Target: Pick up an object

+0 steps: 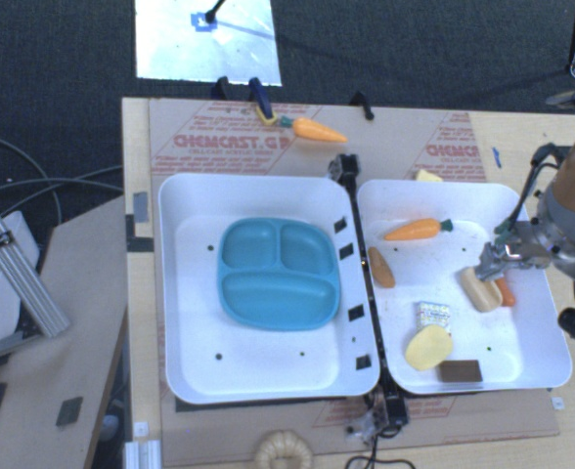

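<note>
Right bin point(537, 355), far right side: gripper point(498, 262) low over a hot dog toy point(485, 289), tan bun with a red sausage end showing just beside it. Cannot tell the claw's state from here; the metal tip blurs into the bun's upper end, and nothing is plainly pinched.

Others in the same bin: carrot point(415, 230) near the back, a small brown sausage-like piece point(380, 268) by the centre divider, a crinkled wrapper packet point(433, 314), a pale yellow potato-like lump point(428, 347), a dark brown block point(460, 370) at the front. Left bin point(185, 360) bears a blue divided plate point(278, 272). A second carrot point(312, 130) lies on the cardboard behind the bins.

Handling judgement: the hot dog looks like light plastic or foam play food, rounded and probably slick. Best taken across its short width at mid-length; gripping near an end risks it squirting out.
</note>
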Robot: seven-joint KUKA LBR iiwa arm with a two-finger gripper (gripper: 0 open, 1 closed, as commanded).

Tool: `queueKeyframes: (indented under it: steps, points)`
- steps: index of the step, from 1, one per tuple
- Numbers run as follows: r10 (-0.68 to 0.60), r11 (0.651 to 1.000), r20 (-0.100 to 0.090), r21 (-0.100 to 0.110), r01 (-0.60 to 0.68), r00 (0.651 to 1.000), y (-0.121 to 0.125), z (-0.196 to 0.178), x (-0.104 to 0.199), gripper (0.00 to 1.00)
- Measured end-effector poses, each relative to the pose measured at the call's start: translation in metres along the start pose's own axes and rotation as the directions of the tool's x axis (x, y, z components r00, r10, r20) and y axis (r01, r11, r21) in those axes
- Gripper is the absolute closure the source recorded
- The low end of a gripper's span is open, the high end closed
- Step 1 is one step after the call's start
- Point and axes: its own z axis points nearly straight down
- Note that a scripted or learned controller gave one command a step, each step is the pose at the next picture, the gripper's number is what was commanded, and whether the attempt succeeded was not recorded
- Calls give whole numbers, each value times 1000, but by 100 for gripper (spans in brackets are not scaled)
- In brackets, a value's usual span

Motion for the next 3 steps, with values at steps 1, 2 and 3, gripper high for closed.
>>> queueKeyframes:
  steps: [1, 2, 3]
  points:
    - [-4, 1000, -1, 0, 4, 1000, 29, 8, 38, 100]
    - [-4, 1000, -2, -1, 4, 1000, 53, 0, 78, 100]
    - [-5, 1000, -3, -1, 5, 1000, 85, -10, 122, 100]
